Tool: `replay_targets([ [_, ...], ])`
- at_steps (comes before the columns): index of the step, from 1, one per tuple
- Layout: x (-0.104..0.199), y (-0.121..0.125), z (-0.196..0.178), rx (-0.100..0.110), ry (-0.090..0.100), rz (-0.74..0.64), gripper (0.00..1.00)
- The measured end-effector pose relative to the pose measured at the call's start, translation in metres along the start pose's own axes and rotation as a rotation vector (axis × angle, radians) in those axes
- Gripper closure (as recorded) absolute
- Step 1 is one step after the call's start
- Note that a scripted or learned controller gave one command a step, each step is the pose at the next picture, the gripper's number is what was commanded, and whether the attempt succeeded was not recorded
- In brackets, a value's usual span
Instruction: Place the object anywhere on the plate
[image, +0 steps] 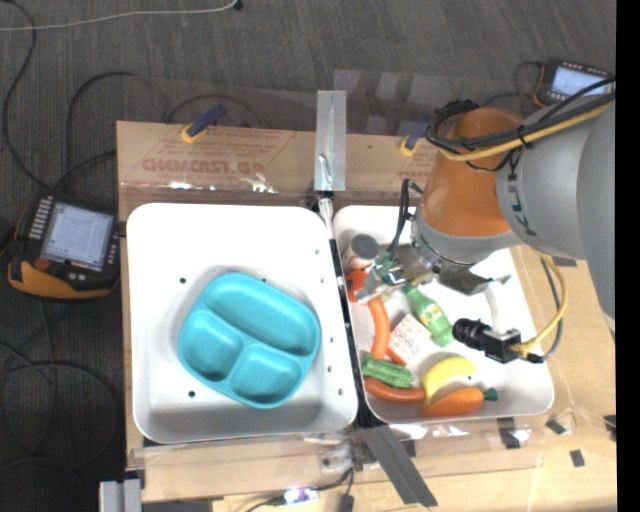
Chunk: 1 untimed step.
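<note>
A light blue plate (250, 340) with three compartments lies tilted in the left white bin (160, 250), with nothing on it. My gripper (385, 272) hangs low over the upper left part of the right bin (535, 385), under the orange wrist band (475, 180). Toy foods lie just below it: a green bottle (431, 313), a long orange sausage (378, 328) and a white and red packet (405, 338). The wrist hides what lies directly beneath the gripper.
More toys crowd the right bin's front: a green piece (388, 372), a red-orange piece (395, 392), a yellow fruit (450, 375) and an orange carrot (462, 401). A grey disc (363, 245) lies near the divider. A black cable plug (487, 338) hangs over the bin.
</note>
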<state>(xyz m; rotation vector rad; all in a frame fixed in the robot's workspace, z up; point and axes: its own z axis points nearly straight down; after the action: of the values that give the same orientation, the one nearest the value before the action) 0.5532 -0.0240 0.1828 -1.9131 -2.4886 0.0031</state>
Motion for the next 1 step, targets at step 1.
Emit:
replay_targets([
  [1, 0.0745, 0.0023, 0.0003, 0.001, 0.001, 0.129, 1.0],
])
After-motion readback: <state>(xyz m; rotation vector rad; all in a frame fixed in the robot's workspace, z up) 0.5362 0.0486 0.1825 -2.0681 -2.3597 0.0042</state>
